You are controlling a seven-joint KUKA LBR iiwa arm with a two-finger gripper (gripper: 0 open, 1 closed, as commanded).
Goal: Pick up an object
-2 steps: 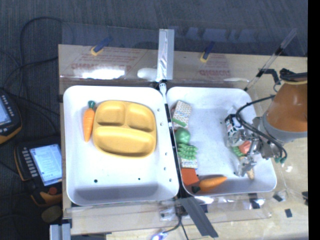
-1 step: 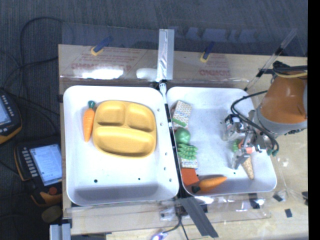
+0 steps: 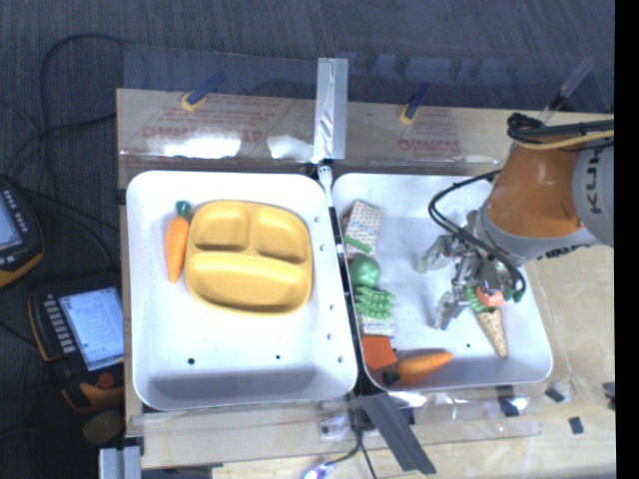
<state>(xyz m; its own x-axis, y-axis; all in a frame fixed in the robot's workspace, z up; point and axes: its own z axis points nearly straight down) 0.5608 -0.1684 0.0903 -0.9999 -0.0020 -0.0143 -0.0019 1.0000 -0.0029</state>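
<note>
Tan ice-cream cone (image 3: pixel 492 329) just beside claw (image 3: pixel 439 285), ungripped; claw spread wide.

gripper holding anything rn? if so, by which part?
Cannot be told. The gripper is low in the right bin, right beside the toy ice cream cone, but no object shows clearly between its fingers.

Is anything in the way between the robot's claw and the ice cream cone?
Nothing visible is. The gripper hangs in the right bin, right beside the ice cream cone, with bare bin floor between them.
</note>
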